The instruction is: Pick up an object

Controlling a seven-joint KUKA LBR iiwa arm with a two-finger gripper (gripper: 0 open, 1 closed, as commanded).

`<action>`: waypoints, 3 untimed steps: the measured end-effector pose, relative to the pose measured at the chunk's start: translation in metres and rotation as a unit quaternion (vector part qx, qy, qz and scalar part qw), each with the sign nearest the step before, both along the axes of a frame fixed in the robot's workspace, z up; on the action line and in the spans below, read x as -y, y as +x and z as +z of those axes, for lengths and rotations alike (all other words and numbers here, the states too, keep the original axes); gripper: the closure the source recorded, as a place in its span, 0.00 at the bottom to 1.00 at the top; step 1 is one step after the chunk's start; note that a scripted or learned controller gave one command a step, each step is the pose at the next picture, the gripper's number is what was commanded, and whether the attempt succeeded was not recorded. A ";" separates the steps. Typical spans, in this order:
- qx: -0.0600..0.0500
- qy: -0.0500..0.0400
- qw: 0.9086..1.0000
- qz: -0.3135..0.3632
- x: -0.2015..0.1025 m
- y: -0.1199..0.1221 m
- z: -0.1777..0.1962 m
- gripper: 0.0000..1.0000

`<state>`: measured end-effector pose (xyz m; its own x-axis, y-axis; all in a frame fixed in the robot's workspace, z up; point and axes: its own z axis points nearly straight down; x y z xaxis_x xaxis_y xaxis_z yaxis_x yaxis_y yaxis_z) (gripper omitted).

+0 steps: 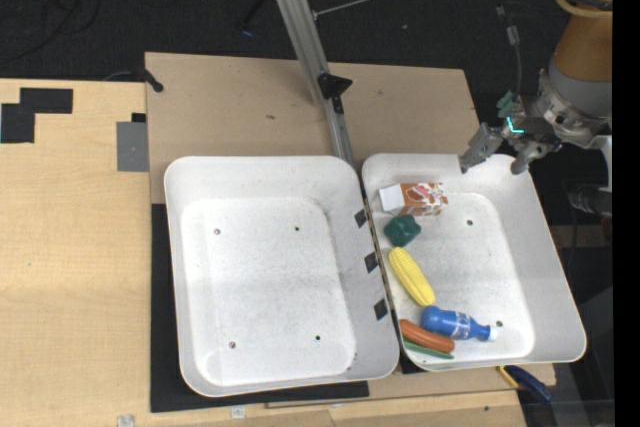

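My gripper (498,153) hangs over the far right corner of the right bin (520,245), open, with nothing between its two dark fingers. Below and to its left in that bin lie a small red and white carton (420,198), a dark green lump (402,231), a yellow corn cob (411,276), a blue bottle (455,324) and an orange and red hot dog (427,339). All of them rest along the bin's left and near side, apart from the gripper.
The left bin (265,270) sits beside the right one, with black clips (370,260) along the shared wall. A slanted aluminium rail (302,35) rises behind the bins. A wooden board (240,105) lies under both.
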<state>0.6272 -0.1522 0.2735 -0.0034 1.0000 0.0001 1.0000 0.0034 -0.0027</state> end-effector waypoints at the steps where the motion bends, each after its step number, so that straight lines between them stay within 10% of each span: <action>1: -0.002 0.001 1.000 0.000 -0.010 -0.004 -0.053 0.00; 3: -0.002 0.001 1.000 -0.001 -0.015 -0.005 -0.162 0.00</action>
<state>0.6218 -0.1372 0.1119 -0.0009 1.0000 0.0013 1.0000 0.0009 -0.0062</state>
